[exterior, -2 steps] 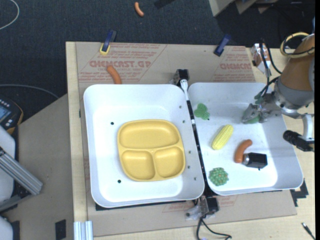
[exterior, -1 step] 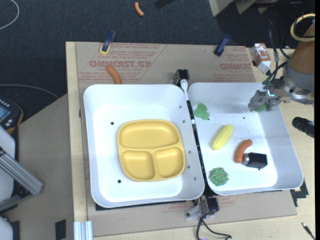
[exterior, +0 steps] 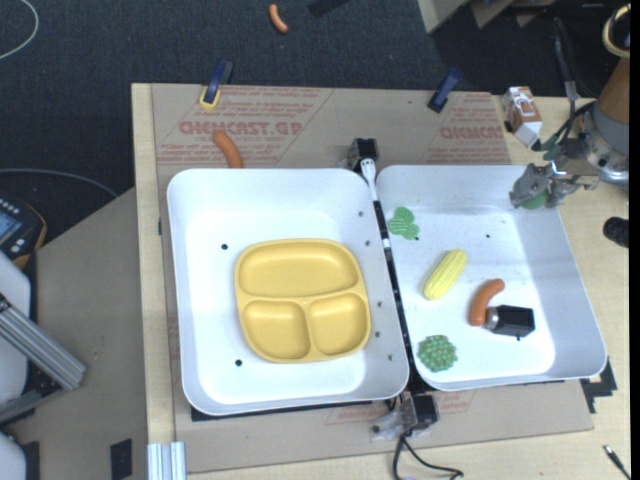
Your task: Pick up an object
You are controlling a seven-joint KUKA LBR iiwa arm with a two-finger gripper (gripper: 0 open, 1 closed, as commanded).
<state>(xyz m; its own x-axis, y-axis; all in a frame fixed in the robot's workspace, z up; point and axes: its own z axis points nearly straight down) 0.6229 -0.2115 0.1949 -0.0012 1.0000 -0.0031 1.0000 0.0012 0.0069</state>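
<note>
camera view | gripper (exterior: 533, 190) upper right, finger state cannot be told | corn (exterior: 445, 273) centre-right looks light, stiff, maybe slippery; grasp across its narrow middle

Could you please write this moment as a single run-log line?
gripper: over right bin's far edge, no visible grasp | in bin: corn, sausage, untouched
</note>
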